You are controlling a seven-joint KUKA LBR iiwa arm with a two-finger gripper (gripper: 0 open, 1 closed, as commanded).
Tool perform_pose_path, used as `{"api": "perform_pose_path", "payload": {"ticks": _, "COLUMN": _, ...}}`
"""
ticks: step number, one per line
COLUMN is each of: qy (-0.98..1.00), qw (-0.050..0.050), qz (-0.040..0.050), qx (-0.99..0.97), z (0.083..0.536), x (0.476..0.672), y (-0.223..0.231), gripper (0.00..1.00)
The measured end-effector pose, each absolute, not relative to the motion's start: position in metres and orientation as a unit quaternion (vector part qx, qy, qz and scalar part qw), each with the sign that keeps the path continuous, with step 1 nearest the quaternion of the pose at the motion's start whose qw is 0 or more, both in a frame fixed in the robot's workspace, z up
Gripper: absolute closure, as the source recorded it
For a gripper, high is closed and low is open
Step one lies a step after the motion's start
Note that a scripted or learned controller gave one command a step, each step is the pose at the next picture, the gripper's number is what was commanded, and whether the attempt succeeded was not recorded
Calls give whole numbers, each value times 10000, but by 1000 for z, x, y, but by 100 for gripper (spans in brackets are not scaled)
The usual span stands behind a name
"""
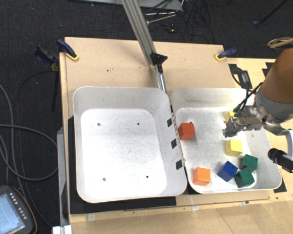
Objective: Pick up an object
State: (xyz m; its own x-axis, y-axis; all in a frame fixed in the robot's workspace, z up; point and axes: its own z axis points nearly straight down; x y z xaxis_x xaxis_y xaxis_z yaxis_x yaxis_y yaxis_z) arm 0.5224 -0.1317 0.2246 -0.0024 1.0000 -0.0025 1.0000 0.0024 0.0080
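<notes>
- Nearest to me, by the front rim of the right bin point(263, 186), I see an orange block point(201, 176), a blue block point(228, 171) and two green blocks point(245, 171), all on the floor; nothing is lifted yet.
- Just behind them lies the yellow block point(234, 146), directly under the gripper point(230, 130); I cannot tell its state.
- Farther left, the red block point(186, 130) has open room around it.

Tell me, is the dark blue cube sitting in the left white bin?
No, the dark blue cube lies in the right white bin, between an orange cube and two green cubes.
</notes>
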Motion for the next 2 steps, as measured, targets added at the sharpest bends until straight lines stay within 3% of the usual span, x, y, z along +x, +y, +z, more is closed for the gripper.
{"api": "perform_pose_path", "payload": {"ticks": 1, "qy": 7073, "qw": -1, "qz": -8, "qx": 7069, "z": 209, "x": 523, "y": -132, "gripper": 100}}
{"api": "perform_pose_path", "payload": {"ticks": 2, "qy": 7101, "qw": -4, "qz": 9, "qx": 7041, "z": 216, "x": 524, "y": -78, "gripper": 100}}
